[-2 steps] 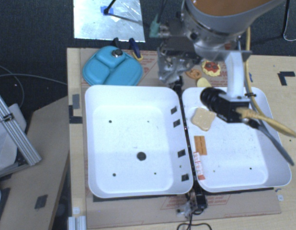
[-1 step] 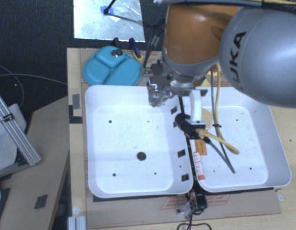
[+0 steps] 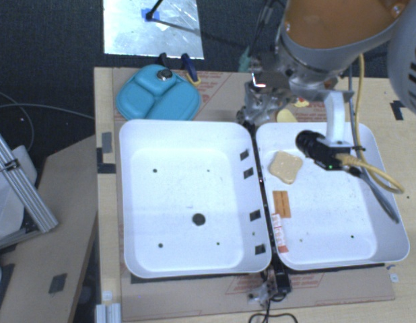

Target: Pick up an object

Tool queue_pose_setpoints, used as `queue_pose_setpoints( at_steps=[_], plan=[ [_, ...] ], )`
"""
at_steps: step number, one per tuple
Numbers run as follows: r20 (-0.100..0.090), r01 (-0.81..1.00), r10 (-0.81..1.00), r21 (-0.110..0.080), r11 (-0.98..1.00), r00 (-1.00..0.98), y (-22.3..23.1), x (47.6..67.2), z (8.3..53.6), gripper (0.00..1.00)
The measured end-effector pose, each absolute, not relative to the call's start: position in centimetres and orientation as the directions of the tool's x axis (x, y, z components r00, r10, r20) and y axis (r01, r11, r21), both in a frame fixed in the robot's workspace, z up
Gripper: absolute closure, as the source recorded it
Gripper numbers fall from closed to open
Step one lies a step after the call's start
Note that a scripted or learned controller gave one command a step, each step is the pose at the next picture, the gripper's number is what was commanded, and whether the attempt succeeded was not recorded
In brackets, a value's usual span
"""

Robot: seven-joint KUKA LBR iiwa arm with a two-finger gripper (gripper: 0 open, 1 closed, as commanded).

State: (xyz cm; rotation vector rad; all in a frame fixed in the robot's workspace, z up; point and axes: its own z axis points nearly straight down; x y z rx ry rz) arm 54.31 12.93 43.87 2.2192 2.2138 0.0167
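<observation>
Right bin [image 3: 369, 241]: tan slab [image 3: 286, 167], orange stick [image 3: 281, 204] | left bin [image 3: 137, 180]: dark disc [image 3: 198, 219] | fingers: cannot tell

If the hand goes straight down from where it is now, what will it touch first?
Most likely the back rim of the right bin, near the divider between the bins. The hand hangs over that edge, with a yellow piece just beside it. Depth is unclear from this slanted view.

toast-shaped beige piece [image 3: 286, 167]: lies flat, below the gripper [image 3: 262, 110]; orange-and-white packet [image 3: 280, 221]: flat, lengthwise, lower still; yellow item [image 3: 286, 116]: just right of the gripper
</observation>
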Motion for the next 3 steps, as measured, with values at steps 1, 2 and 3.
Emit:
queue_pose_setpoints(
  at_steps=[1, 2, 3],
  plan=[
    [-0.001, 1.0, 1.0, -0.005, -0.002, 0.002, 12.3, 50.8, 37.9, 1.0],
    [-0.003, 1.0, 1.0, -0.012, 0.0, 0.0, 14.1, 53.7, 23.2, 1.0],
    [-0.002, 1.0, 1.0, -0.002, -0.002, 0.002, 12.0, 60.5, 15.4, 1.0]
  ],
)
